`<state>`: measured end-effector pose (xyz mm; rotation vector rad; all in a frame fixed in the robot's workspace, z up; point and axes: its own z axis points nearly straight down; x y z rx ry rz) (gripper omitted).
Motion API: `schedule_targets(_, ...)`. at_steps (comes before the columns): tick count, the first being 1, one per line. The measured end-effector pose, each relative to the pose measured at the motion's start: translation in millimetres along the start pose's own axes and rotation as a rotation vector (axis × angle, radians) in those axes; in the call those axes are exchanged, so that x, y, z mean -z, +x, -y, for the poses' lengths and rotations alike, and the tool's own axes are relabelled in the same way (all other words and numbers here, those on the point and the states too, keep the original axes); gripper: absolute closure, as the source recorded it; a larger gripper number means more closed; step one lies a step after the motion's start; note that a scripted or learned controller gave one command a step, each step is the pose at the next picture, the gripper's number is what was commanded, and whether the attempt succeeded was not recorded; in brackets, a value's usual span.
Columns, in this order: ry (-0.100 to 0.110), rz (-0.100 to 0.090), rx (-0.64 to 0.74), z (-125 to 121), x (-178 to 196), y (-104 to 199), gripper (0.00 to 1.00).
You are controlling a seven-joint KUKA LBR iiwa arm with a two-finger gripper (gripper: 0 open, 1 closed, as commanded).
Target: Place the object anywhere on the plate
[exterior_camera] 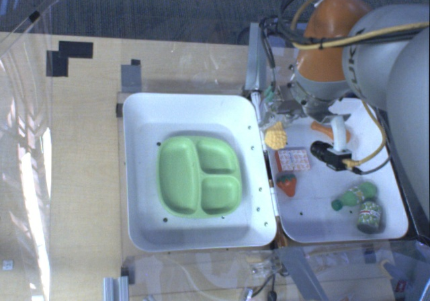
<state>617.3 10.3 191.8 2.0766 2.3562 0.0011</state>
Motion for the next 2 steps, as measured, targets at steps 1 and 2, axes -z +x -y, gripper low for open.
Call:
schedule_targets(1, 0.0, 0.0, -0.006, 17.4, -8.1, 73.9, 1.0)
schedule_targets(2, 0.0, 0.0, -0.006, 17.3, -7.9, 73.6, 0.0)
